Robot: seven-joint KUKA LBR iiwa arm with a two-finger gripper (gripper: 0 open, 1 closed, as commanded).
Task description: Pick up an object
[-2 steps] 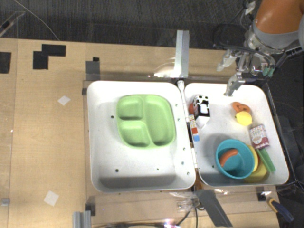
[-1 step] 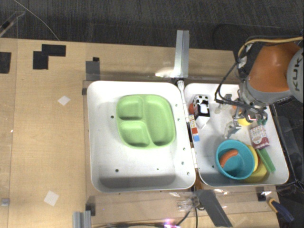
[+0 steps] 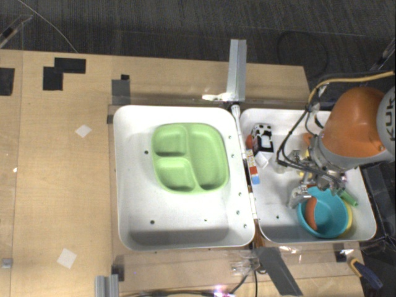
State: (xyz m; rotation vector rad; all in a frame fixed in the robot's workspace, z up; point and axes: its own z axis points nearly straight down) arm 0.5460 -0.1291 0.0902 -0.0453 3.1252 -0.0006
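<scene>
Gripper (image 3: 307,190) hung over right bin (image 3: 275,218), just above blue bowl (image 3: 327,218) at bin's 5 o'clock; finger state: couldn't tell. Small boxes (image 3: 262,138) at bin's 11 o'clock. Green divided plate (image 3: 189,156) sat mid left bin (image 3: 133,184).

Right bin (image 3: 270,229) crowded around blue bowl (image 3: 327,218)

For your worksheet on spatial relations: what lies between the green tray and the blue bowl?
In the camera view, the bins' adjoining walls lie between the green tray and blue bowl.
</scene>
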